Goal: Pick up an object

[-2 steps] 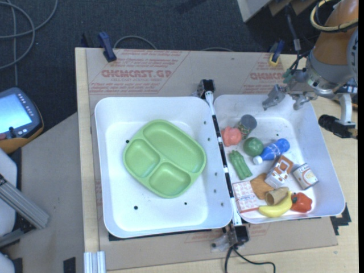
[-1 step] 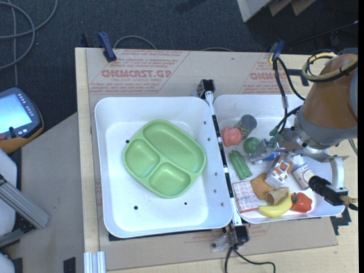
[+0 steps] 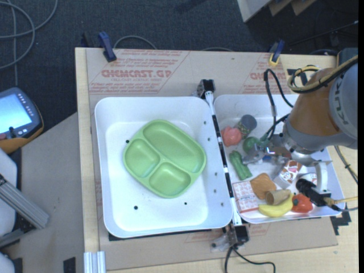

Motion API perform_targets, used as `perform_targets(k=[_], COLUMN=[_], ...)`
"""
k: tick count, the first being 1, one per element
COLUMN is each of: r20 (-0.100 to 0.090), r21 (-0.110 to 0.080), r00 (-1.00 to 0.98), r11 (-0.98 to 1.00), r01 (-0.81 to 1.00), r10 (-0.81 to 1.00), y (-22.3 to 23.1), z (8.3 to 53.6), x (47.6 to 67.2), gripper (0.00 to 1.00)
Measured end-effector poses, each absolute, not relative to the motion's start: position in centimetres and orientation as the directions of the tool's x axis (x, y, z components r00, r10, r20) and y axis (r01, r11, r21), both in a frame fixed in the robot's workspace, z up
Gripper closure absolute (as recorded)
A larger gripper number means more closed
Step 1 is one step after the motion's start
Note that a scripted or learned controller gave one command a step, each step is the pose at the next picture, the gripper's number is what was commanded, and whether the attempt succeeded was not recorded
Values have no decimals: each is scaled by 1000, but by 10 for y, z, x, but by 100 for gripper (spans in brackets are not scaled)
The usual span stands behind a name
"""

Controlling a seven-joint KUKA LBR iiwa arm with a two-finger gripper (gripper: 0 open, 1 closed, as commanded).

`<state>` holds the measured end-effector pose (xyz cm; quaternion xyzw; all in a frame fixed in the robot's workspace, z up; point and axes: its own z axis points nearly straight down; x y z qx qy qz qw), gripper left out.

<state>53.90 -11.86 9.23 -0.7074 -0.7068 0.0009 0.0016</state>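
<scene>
Toy food in right bin (image 3: 335,175), arm reaching down from right, jaws (image 3: 267,150) state unclear

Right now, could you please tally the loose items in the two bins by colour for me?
Green: 3, namely the divided plate in the left bin, the cucumber-like piece and a dark green piece
Red or pink: 2, a pink ball and a red pepper
Yellow: 1, the banana
Brown or tan: 2, a flat piece and a roll
Grey: 1, a cylinder
Total: 9 clearly seen; items beneath the arm are uncertain.
</scene>
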Motion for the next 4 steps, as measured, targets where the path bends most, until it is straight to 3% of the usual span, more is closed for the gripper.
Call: perform_targets(k=[1, 2, 3, 4], r20=[-4, -2, 3, 3], r21=[7, 4, -4, 12], r00=[-1, -1, -4, -10], r11=[1, 1, 4, 10], r01=[1000, 1000, 1000, 1000], r10=[1000, 1000, 1000, 1000], y=[-156, -154, -104, -23], z=[85, 95, 85, 192], x=[618, 616, 612, 608], gripper=[0, 100, 100, 100])
